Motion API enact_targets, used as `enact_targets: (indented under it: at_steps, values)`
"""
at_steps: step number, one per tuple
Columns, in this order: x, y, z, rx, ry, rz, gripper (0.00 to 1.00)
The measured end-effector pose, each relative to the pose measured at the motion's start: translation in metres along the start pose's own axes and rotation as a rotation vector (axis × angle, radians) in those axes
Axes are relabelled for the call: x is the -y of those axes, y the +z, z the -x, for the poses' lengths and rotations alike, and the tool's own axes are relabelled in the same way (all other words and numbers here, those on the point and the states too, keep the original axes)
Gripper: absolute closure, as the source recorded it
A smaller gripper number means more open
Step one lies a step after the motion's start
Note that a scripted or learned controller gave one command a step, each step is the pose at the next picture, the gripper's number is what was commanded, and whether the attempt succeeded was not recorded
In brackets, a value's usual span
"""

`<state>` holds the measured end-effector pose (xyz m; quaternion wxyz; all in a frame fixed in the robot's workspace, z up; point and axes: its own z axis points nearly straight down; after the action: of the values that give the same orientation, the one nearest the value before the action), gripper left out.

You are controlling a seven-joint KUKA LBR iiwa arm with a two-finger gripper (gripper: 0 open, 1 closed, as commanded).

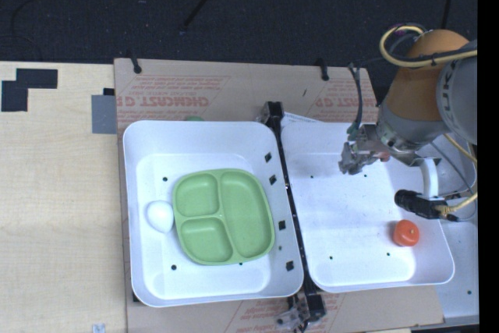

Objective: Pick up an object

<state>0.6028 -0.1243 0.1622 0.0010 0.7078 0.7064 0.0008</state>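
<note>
A small orange-red round object (405, 233) lies near the right side of the right bin (351, 261). In the left bin (148, 168) a green three-compartment plate (222, 215) lies flat, with a white egg-shaped object (160, 215) touching its left edge. My gripper (355, 160) hangs over the upper part of the right bin, up and to the left of the orange object and well apart from it. Nothing shows between its fingers.
A black divider (284, 199) runs between the two bins. Both bins rest on a brown cardboard sheet (203, 93) on the pale bench. The arm's grey and orange body (429, 90) fills the upper right.
</note>
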Motion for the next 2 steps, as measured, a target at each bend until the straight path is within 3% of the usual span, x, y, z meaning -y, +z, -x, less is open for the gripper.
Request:
enact_targets:
  at_steps: [1, 2]
  values:
    - [-0.005, -0.057, 0.007, 0.001, -0.002, 0.001, 1.00]
    - [-0.005, -0.069, 0.009, -0.001, -0.002, -0.003, 1.00]
